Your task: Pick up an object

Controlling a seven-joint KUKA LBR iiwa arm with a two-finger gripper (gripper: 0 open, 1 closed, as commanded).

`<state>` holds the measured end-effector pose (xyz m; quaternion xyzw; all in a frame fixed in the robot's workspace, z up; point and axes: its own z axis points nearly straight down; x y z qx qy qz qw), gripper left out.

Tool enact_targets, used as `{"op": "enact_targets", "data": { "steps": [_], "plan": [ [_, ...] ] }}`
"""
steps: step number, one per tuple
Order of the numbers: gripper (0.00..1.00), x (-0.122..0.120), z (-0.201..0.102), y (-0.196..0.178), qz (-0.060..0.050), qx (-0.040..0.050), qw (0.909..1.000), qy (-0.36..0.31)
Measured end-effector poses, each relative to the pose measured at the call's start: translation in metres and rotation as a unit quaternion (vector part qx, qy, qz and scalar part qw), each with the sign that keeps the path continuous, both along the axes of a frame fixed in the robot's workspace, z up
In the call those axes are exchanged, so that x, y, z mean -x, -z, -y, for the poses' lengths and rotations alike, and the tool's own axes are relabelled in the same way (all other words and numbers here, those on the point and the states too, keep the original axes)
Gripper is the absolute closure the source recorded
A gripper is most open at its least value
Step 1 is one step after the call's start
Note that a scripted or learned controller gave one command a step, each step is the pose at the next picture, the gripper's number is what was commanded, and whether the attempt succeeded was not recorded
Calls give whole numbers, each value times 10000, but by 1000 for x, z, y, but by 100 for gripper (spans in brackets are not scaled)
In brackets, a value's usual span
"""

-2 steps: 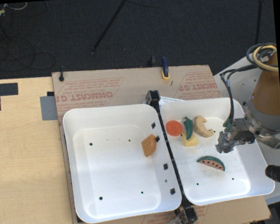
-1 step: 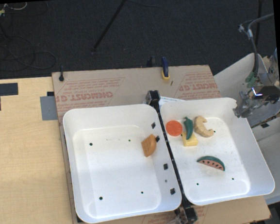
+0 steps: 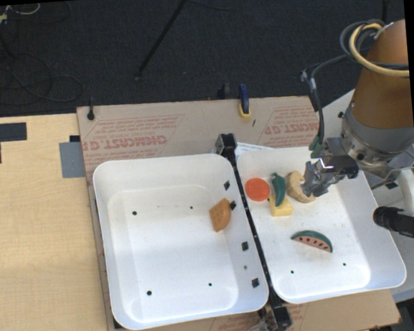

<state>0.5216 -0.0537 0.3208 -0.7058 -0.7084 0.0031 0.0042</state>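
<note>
The left bin holds one tan bread-like piece by the divider. In the right bin, the gripper touches a beige object (its grip I cannot tell), near the watermelon slice and orange disc

Grey arm with an orange band ringed by a yellow cable; black cable alongside; dark metal gripper
</note>
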Motion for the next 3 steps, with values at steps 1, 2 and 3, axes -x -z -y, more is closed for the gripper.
{"op": "enact_targets", "data": {
  "steps": [1, 2, 3],
  "plan": [
    [100, -3, -66, 59, 1, -1, 10000, -12],
    [100, 30, -170, 34, 34, -2, 10000, -36],
    [100, 47, -104, 35, 20, 14, 10000, 41]
  ]
}}
